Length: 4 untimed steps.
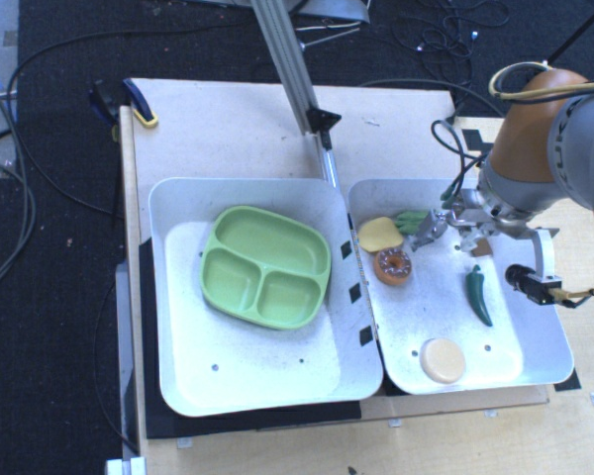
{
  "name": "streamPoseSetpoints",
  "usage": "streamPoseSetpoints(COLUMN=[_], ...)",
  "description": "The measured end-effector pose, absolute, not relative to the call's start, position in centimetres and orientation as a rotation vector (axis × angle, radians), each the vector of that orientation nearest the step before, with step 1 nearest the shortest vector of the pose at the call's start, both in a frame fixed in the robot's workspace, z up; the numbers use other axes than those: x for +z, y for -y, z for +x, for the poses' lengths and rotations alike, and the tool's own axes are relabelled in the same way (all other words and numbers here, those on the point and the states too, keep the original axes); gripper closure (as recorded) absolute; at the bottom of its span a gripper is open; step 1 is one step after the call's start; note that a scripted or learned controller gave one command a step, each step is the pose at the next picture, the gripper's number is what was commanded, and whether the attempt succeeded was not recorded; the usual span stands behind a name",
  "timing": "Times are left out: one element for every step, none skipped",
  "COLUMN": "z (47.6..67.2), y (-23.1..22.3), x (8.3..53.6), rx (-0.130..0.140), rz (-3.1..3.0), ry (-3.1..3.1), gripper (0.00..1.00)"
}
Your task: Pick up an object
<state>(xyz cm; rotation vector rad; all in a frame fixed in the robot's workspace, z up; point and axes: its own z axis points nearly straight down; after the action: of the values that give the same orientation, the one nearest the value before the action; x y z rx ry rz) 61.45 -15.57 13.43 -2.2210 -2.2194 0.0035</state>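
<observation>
Pincer (438, 224) low in right bin (544, 359), grip state can't tell, beside yellow piece (379, 233) and donut (392, 265). Green pepper (478, 296) right; divided plate (265, 266) in left bin (178, 364).

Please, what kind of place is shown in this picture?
Probably a robotics lab: a grey arm reaches over two white bins on a bench, one holding a green divided plate, with loose cables on the dark floor.

robotics lab | wooden bench (228, 127) | two white bins (178, 295) | loose floor cables (49, 97)
</observation>
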Motion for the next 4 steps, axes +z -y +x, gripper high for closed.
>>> streamPoseSetpoints(z=[61.5, 61.6, 61.9, 61.2], y=[15.6, 15.6, 16.3, 16.5], x=[9.1, 10.4, 15.0, 19.7], rx=[0.002, -0.002, -0.004, -0.004], rz=[-2.223, -2.227, -2.227, -2.227], ry=[2.221, 2.224, 2.224, 2.223], gripper=[0.00, 1.00, 1.00, 1.00])
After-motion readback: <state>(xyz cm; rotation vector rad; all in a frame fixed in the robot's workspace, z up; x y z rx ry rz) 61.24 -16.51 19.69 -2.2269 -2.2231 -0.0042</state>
